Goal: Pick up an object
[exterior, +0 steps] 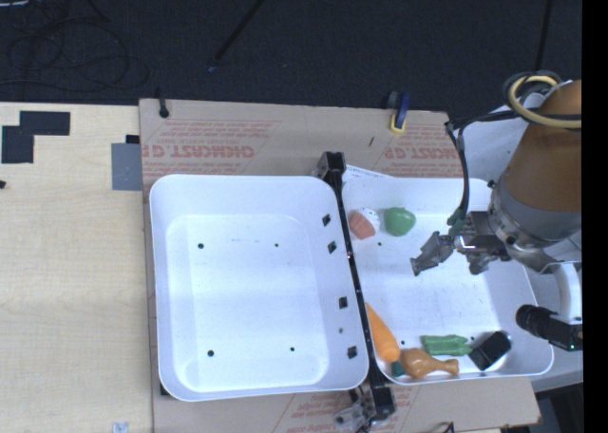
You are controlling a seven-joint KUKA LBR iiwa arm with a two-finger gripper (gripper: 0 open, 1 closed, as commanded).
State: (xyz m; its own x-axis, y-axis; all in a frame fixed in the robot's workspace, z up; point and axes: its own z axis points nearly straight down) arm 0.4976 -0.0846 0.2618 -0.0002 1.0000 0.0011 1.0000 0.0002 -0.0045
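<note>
The right bin (pixel 446 303) holds several small objects. A green rounded piece (pixel 399 220) and a pink-orange piece (pixel 362 224) lie near its far left corner. An orange carrot shape (pixel 381 331) rests against the left wall. Along the near edge lie a green stick (pixel 445 344), a tan-orange piece (pixel 427 363) and a black block (pixel 491 350). My gripper (pixel 454 256) hangs over the middle of the right bin, to the right of and nearer than the green piece. It is open, with nothing between its fingers.
The left bin (pixel 180 232) sits beside the right one, with a black strip (pixel 347 270) between them. Both rest on cardboard (pixel 247 137). A blue clamp (pixel 399 113) stands at the back edge. The arm's grey body (pixel 546 184) fills the right side.
</note>
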